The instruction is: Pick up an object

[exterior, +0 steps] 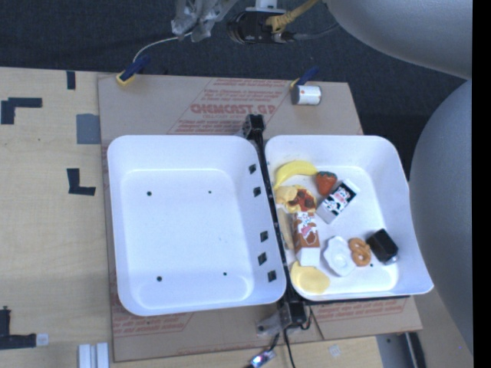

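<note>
A: Yellow toy banana: lies in the right-hand shallow white plastic bin, at that bin's far left corner, against the wall shared with the neighbouring bin.

B: Other candidates in the same bin?

A: Red toy strawberry just beside the banana, nearer the bin's middle. Small black-and-white printed box at the bin's centre, tilted. Orange-and-white carton along the bin's left wall. Flat yellow round piece in the bin's near left corner. White round cup, brown pretzel and black block in a row by the bin's near wall, each touching or nearly touching the next.

B: Gripper?

A: Grey metal two-finger gripper sits well beyond the bin's far wall and to its left, over the dark floor, well apart from every object. Nothing seen in it. Open or closed: cannot tell, detail too blurred.

B: Arm?

A: Grey arm out of focus, beyond the bin's far right corner.
</note>
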